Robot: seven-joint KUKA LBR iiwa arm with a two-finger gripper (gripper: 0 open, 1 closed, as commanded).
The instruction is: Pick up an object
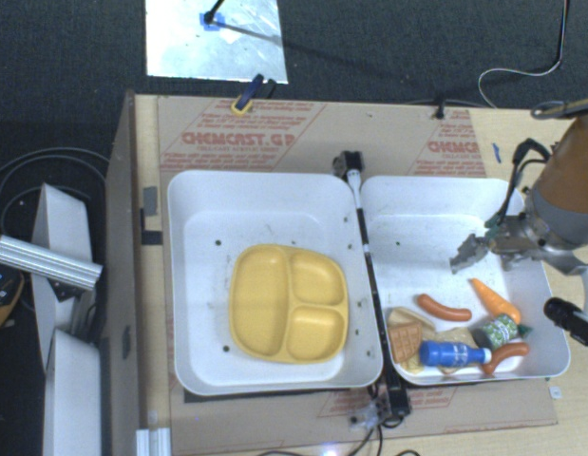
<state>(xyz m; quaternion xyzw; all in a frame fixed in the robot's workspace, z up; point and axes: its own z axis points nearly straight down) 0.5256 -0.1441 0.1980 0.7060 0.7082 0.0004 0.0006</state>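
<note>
My gripper [470, 252] hangs over the right bin [436, 207], its fingers pointing left, with nothing seen between them. Just below it lie an orange carrot [493, 298] and a red sausage [444, 307]. Along the bin's front edge sit a blue bottle [452, 353], a green-labelled can [498, 332], another sausage [508, 355] and a tan waffle piece [405, 333]. The arm comes in from the right, above the carrot.
The left bin [208, 217] holds a yellow divided tray [289, 303]. A black divider rail [367, 245] runs between the bins. Cables and grey boxes lie off the bench to the left.
</note>
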